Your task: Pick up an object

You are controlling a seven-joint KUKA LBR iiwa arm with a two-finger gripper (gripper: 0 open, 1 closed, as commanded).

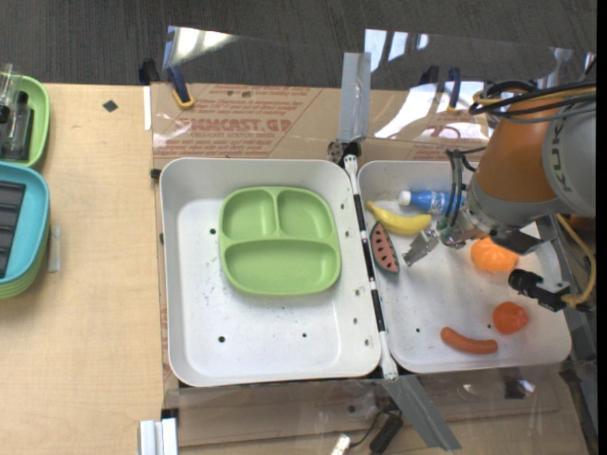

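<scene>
Nearest the camera, below the bins, the bench edge carries clear plastic and a dark clamp-like fitting, both too blurred to identify. In the right bin [531, 354] a red-orange sausage [469, 341] lies near the front wall; a small red-orange round piece, possibly a tomato [509, 318], sits just beside it to the right, partly behind a black fitting on the arm. Further back an orange fruit [493, 255] is partly covered by the arm's wrist. The gripper [418, 250] hangs low over the bin's left half, fingers pointing toward a watermelon slice [383, 248] that leans on the bin's left wall; nothing sits between the fingers, and whether the jaws are wide or narrow cannot be told from this angle. A banana [401, 220] lies just behind the gripper, and behind that a small bottle with a blue label [424, 199], print unreadable, its right end hidden by the arm. The left bin [190, 349] holds a green three-compartment plate [280, 240], flat, toward the back. At the far left edge, stacked blue and green trays [19, 226] are cut off by the frame. Behind the bins a cardboard sheet [247, 112] under glare shows reddish print, partly legible as "SIGNCAST", the rest washed out.
</scene>
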